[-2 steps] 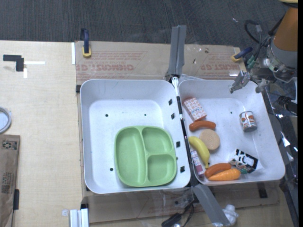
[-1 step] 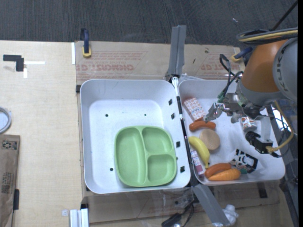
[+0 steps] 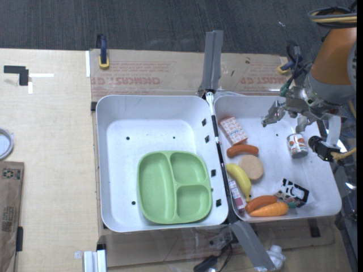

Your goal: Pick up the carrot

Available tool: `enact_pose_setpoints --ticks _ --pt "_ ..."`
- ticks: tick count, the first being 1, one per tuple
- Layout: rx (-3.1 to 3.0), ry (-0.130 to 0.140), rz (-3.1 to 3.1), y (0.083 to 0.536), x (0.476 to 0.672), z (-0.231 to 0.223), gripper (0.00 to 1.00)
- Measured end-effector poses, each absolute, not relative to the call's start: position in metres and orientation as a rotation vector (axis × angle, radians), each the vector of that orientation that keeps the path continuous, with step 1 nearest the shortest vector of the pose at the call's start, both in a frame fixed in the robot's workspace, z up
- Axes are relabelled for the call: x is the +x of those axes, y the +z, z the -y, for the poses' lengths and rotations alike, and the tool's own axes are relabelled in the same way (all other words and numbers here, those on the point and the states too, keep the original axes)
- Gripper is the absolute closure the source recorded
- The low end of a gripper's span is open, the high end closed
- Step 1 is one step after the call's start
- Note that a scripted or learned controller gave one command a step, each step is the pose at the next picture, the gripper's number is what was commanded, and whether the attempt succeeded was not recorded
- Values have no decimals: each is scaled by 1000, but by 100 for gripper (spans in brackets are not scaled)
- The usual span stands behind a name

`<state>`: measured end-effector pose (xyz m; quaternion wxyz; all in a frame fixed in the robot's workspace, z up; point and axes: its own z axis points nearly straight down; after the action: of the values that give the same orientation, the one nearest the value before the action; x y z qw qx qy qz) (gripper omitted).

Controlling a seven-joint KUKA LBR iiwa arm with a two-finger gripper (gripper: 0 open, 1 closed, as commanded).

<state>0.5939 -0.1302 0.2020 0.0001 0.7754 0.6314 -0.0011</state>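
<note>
Carrot: lies at the near edge of the right bin, long axis running left to right, nearest the camera of all the items. Not gripped by anything.
Red-orange item: elongated, touching the carrot's far side.
Black-and-white packet: just right of the carrot, flat on the bin floor.
Banana: left of the carrot, near the divider between the bins.
Round tan item: just beyond the banana.
Sausage: beyond the tan item, lying crosswise.
Red-and-white box: far left part of the right bin.
Small can: right part of the bin, just beside the arm's wrist.
Gripper: over the far part of the right bin, well apart from the carrot. Finger state cannot be told from this view.
Left bin: contains a green divided plate, three compartments, toward the near side.
</note>
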Motion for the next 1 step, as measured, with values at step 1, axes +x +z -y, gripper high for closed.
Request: enact_pose_setpoints --ticks 1 --pt "2473 -6 -1942 164 558 97 0"
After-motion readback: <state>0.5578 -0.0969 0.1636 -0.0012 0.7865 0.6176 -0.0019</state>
